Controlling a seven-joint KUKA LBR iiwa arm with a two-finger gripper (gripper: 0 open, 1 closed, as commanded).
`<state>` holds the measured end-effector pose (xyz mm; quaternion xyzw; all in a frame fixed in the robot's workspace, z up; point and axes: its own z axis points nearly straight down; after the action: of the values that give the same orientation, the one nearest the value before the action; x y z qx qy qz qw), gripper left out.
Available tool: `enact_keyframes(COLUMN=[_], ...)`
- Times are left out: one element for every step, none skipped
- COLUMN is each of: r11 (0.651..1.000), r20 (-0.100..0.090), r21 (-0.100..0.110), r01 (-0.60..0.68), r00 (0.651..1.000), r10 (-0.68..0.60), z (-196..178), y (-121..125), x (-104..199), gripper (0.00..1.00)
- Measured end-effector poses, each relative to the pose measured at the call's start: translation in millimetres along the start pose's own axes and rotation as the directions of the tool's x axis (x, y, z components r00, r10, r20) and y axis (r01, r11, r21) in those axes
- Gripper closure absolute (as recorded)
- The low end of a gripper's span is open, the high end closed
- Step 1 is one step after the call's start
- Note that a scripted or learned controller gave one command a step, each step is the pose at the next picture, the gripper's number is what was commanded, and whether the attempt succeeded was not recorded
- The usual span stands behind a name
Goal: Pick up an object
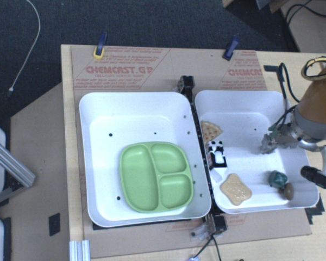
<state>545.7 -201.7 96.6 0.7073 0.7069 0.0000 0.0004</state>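
Note:
The right bin (244, 103) holds several small objects. A tan waffle-like wedge (210, 129) lies by its left wall, with a black and white piece (218, 155) just below it. A tan toast-shaped piece (235, 189) sits near the front wall. A teal lump (277, 178) and a small brown lump (288, 191) lie at the front right. My gripper (268, 143) hangs over the bin's right half, above bare floor, up and slightly left of the teal lump. Nothing shows in its grasp.
The left bin (98, 113) bears a green divided plate (155, 175). A black clamp (186, 83) joins the bins at the back. The grey arm with its orange band (317, 105) comes in over the right bin's right wall.

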Motion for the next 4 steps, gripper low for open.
enact_keyframes(r11=[1.000, 1.000, 1.000, 1.000], r20=[0.003, 0.003, -0.001, -0.003], r21=[-0.006, -0.007, -0.004, 0.003], r01=[0.001, 0.002, 0.008, 0.007], r00=[1.000, 1.000, 1.000, 1.000], r10=[-0.001, -0.002, -0.008, -0.007], z=[-63.6, -117.7, -129.1, -118.3], y=[-0.2, 1.5, 10.5, 20.4], x=[-2.9, -3.5, 54.4, 107.4], gripper=[1.00, 1.00, 1.00, 1.00])
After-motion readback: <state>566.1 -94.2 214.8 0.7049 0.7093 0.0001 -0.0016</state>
